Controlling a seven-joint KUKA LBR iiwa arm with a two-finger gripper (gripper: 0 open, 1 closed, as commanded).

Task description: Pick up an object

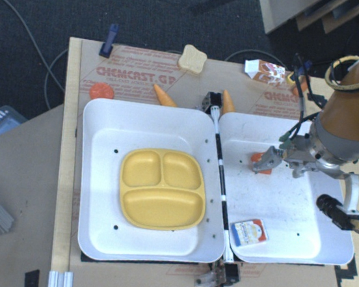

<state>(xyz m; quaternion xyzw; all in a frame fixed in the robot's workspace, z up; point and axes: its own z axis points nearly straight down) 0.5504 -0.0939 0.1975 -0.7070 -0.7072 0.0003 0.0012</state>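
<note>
Over right bin [322, 253], upper-left area: gripper [270, 161] down low, tips right at a small orange-red object [261, 163]. Object lying on bin floor, partly hidden by the gripper; can't tell whether claw is open, closed or gripping it. Arm [351, 110] entering from right, orange band above wrist. Same bin, front-left corner: small white packet with blue and orange print [248, 232], flat, well apart from gripper. Left bin [92, 180]: yellow three-compartment plate [161, 188], roughly centred. Behind bins on cardboard sheet [136, 71]: bread-slice toy [192, 59], carrot-like orange piece [165, 95], orange disc [101, 90], blue clip [108, 39], small printed carton [266, 71].
</note>
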